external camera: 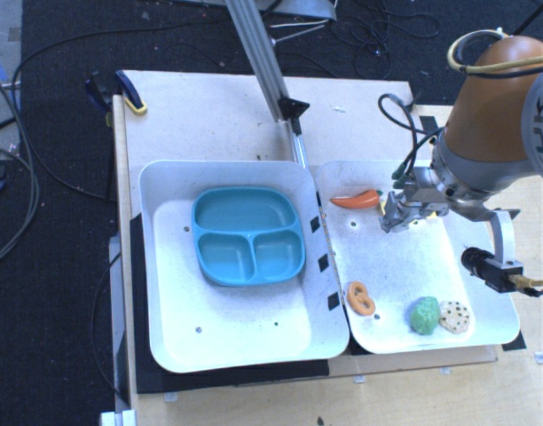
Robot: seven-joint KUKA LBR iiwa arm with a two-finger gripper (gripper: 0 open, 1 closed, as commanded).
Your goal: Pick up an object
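The right bin [405, 264] holds an orange carrot [355, 200] at its far left, a pretzel [360, 298] at its near left, and a green lump [424, 315] beside a speckled cookie [455, 317] at its near right. My gripper [392, 219] hangs low over the far part of this bin, just right of the carrot's tip. Nothing shows between its fingers.
A blue divided plate [249, 235] lies in the left bin [174, 327]. A slanted metal pole [258, 47] runs down to the far edge between the bins. Cables loop at the arm's wrist [405, 118]. A yellow-tipped clamp [129, 91] sits at the bench's far left corner.
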